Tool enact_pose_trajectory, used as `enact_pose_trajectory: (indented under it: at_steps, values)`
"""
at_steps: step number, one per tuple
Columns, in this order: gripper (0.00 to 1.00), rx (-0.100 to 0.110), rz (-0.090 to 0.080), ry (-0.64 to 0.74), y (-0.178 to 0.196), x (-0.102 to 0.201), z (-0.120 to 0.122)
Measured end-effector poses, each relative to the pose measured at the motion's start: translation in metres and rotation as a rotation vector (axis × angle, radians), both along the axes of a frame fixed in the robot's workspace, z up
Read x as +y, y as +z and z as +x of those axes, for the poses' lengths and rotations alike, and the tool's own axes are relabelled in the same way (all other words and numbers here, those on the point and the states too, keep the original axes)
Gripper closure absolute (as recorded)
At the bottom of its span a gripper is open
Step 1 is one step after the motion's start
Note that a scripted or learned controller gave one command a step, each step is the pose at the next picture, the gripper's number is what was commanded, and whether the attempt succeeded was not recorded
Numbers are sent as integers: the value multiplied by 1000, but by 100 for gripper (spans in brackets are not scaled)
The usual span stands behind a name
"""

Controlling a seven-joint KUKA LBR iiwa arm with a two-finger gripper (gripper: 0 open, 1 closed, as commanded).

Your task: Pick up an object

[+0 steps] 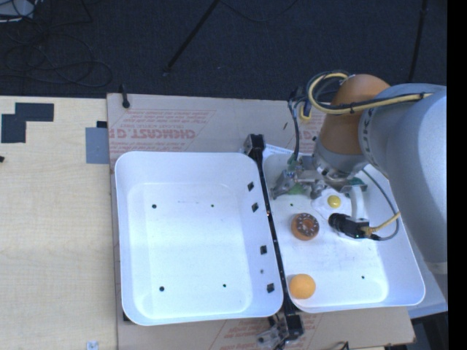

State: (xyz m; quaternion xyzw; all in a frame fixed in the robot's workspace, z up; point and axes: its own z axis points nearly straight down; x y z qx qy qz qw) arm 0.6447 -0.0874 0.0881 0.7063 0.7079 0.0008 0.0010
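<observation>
My gripper (298, 185) hangs low over the far left part of the right bin (394, 283), under the orange-banded wrist. Something small and green (293, 181) shows right at the gripper; whether it is held I cannot tell. A small yellow piece (333, 201) lies just to the gripper's right. A round brown, doughnut-like object (306, 226) rests on the bin floor a little nearer than the gripper. An orange ball (302, 286) sits in the near left corner of the same bin.
The left bin (131, 195) stands beside the right one, with a black divider bar (266, 224) running between them. Both sit on a cardboard sheet (168, 126). The arm's grey body covers the right bin's far right side.
</observation>
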Motion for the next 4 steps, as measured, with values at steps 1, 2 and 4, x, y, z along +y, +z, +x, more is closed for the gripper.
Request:
enact_pose_trajectory:
  at_steps: [1, 2, 4]
  values:
    - [0, 4, 0, 0, 0, 3, -1]
    - [0, 4, 0, -2, 0, 2, -1]
    - [0, 5, 1, 1, -1, 6, -1]
